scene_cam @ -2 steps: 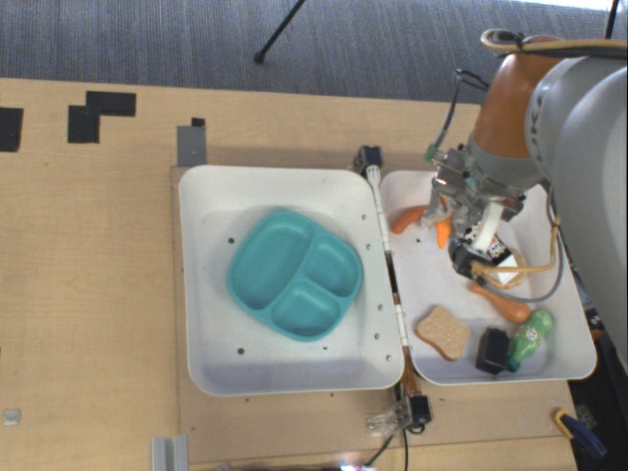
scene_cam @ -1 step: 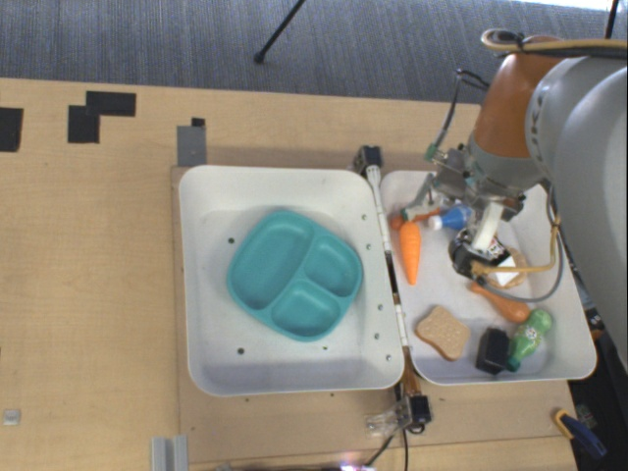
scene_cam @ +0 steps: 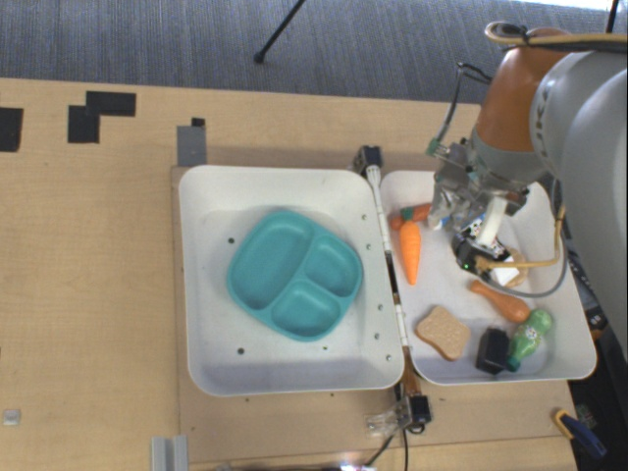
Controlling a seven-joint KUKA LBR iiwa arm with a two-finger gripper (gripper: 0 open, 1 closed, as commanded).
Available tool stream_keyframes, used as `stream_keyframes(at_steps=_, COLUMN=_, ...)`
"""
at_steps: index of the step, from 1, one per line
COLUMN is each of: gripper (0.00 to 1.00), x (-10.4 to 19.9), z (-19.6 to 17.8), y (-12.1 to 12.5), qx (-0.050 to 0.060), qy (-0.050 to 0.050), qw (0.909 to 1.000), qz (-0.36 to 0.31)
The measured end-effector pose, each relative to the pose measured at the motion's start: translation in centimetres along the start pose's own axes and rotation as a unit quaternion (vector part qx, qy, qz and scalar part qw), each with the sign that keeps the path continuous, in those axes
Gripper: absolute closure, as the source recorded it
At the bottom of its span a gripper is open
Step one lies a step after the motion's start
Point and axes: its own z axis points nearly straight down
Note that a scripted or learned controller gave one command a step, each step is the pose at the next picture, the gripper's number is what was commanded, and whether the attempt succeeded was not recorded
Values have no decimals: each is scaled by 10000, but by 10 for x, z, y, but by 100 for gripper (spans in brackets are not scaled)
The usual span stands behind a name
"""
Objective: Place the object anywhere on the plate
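Gripper (scene_cam: 461, 219): one, on the grey arm, hung low over the far half of the right bin (scene_cam: 567, 359). Whether it was clenched or released could not be told, and nothing was seen held in it.

Right bin, near to far:
- Black block (scene_cam: 494, 349) at the near edge, touching a green toy vegetable (scene_cam: 530, 330).
- Slice of toast (scene_cam: 444, 332), flat, near the left wall.
- Stubby orange toy vegetable (scene_cam: 500, 304), lying slantwise.
- Carrot (scene_cam: 409, 251), tip toward the camera, along the left wall.
- Small orange piece (scene_cam: 412, 214) just beyond the carrot, close beside the gripper.

All lay loose, apparently as stock awaiting picking. The task's object was judged to be among them, likeliest the carrot or the small piece, given where the gripper stood. It was not yet on the plate.

Left bin (scene_cam: 211, 361): teal three-compartment plate (scene_cam: 240, 263), set askew at the centre, bare, well apart from the gripper.

Bench (scene_cam: 88, 292): pale wood, carrying both bins.
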Motion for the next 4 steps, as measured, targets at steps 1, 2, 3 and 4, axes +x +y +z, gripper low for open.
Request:
stream_keyframes(at_steps=1, gripper=100, x=96, z=2, y=-45, qx=18, qy=27, qw=9982, qz=594)
stream_keyframes(at_steps=2, gripper=0, x=92, z=2, y=-43, qx=11, qy=9, qw=9981, qz=615)
stream_keyframes(at_steps=3, gripper=100, x=94, z=-9, y=-42, qx=2, qy=18, qw=9984, qz=565)
stream_keyframes(at_steps=4, gripper=0, x=94, z=-9, y=-43, qx=5, qy=13, qw=9984, qz=556)
